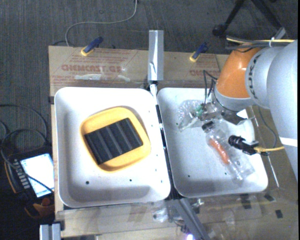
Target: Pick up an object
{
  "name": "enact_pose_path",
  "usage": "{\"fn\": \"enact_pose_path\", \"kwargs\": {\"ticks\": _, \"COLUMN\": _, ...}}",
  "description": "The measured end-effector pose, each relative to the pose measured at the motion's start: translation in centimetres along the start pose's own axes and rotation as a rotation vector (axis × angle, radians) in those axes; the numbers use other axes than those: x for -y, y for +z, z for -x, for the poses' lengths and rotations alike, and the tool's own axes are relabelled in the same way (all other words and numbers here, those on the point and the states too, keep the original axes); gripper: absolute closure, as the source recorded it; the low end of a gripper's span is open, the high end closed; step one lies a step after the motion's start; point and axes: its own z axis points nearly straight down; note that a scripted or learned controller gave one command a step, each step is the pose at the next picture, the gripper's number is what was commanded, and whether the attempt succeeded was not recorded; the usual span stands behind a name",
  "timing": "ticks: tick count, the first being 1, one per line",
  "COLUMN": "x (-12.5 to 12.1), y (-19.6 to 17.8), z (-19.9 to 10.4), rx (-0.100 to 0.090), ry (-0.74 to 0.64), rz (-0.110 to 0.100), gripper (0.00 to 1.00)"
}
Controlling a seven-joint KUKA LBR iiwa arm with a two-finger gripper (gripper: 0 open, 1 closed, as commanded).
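In the left bin (70, 174) lies a yellow tray with a black ribbed insert (115, 139). The right bin (190, 179) holds a crumpled clear plastic bag (189, 112) at its far side. Near its right side lies a long clear packet with an orange piece inside (225, 154). My gripper (208, 117) hangs under the orange band of the arm (235, 81), low over the right bin. It sits at the right edge of the crumpled bag and just above the top end of the long packet. The wrist hides what is under it.
A black plug on a yellow cable (242, 144) hangs from the arm across the long packet. The grey arm body (285, 84) covers the right bin's far right corner. A metal post (155, 54) stands behind the divide between the bins.
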Motion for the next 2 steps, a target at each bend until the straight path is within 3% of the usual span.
{"fn": "enact_pose_path", "kwargs": {"ticks": 1, "x": -5.6, "y": 0.0, "z": 0.1, "rx": -0.003, "ry": -0.04, "rz": -0.015, "gripper": 0.0}}
{"fn": "enact_pose_path", "kwargs": {"ticks": 2, "x": 1.6, "y": -3.3, "z": 3.3, "rx": -0.007, "ry": -0.103, "rz": -0.014, "gripper": 0.0}}
